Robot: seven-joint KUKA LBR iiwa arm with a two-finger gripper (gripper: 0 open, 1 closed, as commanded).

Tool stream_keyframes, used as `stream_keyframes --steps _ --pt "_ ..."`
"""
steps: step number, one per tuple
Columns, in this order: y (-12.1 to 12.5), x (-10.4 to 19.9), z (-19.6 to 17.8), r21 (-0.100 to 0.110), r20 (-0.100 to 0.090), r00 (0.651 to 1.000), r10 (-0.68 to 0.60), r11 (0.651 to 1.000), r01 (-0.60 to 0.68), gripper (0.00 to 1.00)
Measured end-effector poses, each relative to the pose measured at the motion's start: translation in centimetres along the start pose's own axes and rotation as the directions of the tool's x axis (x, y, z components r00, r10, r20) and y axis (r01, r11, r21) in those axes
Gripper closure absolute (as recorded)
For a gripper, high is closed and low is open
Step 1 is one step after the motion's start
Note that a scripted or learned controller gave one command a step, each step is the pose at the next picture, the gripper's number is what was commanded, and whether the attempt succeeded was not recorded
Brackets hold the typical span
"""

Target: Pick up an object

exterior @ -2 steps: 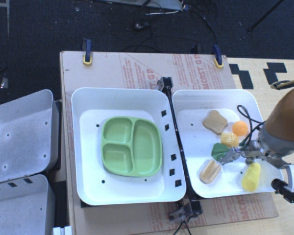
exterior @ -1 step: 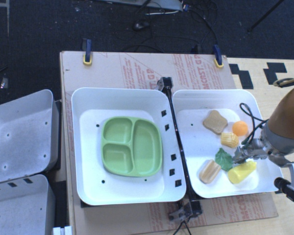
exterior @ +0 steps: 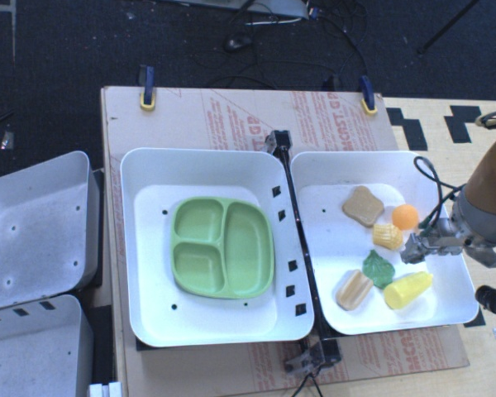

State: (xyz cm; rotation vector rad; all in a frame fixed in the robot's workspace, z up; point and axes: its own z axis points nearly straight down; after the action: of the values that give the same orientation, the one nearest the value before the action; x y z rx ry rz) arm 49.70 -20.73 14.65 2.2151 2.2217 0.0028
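White plastic bins sit side by side on a pale board (exterior: 215,118), seen from above at a slant. The left bin (exterior: 140,246) holds a light green divided plate (exterior: 223,246) with three compartments, lying flat near the bin's middle.

The right bin (exterior: 331,172) holds six small toy foods, all resting on its floor. A tan slice of toast (exterior: 363,206) lies toward the far side. Just to its right is an orange ball (exterior: 405,217), and a short yellow piece of corn (exterior: 388,236) sits just in front of the ball. Nearer the camera, a dark green leafy piece (exterior: 378,269), possibly broccoli, lies between a tan bread roll (exterior: 353,289) on its left and a bright yellow piece (exterior: 407,289) on its right.

The grey arm (exterior: 484,197) reaches in from the right edge. Its gripper (exterior: 415,251) is over the right bin, just beside the corn and above the yellow piece. It is small and dark against the bin, so it is not possible to tell whether it is spread or closed, and nothing is seen held in it.
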Motion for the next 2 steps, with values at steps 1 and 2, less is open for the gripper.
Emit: stream_keyframes --steps 1,2 --pt "1.0 0.6 -5.5 -0.002 0.001 1.0 -0.001 1.0 0.001 1.0" --pt "1.1 0.6 -7.4 0.001 0.0 1.0 0.0 1.0 0.0 1.0"
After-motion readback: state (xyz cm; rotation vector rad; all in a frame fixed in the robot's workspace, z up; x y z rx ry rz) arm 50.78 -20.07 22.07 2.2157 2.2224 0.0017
